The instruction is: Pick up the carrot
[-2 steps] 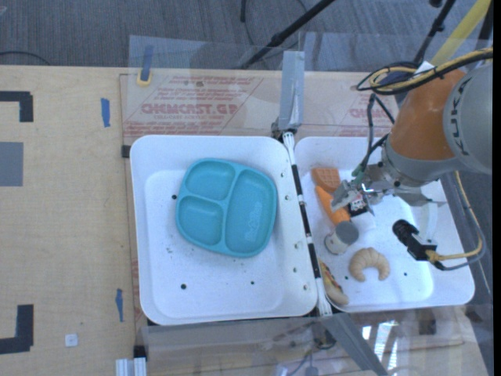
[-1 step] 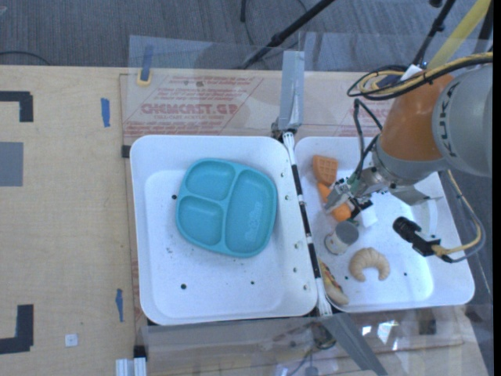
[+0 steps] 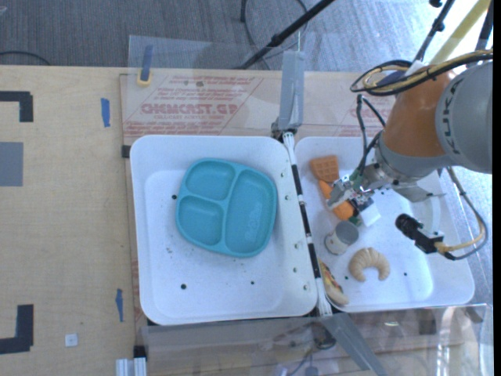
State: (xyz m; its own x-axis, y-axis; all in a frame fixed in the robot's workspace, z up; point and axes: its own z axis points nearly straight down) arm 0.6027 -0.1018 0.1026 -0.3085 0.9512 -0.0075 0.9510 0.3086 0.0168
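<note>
- Grey carpet surrounds a wooden bench (image 3: 70,233) bearing two white bins.
- Within the right bin (image 3: 446,288), the carrot (image 3: 342,208) lies at the gripper (image 3: 350,195); whether its fingers are spread or closed on it, I cannot tell.
- Probably light, rigid, smooth plastic: grip across the thick middle.
- Nearby: a cracker (image 3: 324,168), a small can (image 3: 340,237), a croissant (image 3: 369,263).
- Left bin (image 3: 156,288) holds a teal plate (image 3: 227,207).

Prob. a lab: taped bench (image 3: 63,210), tripod legs (image 3: 313,10).
</note>
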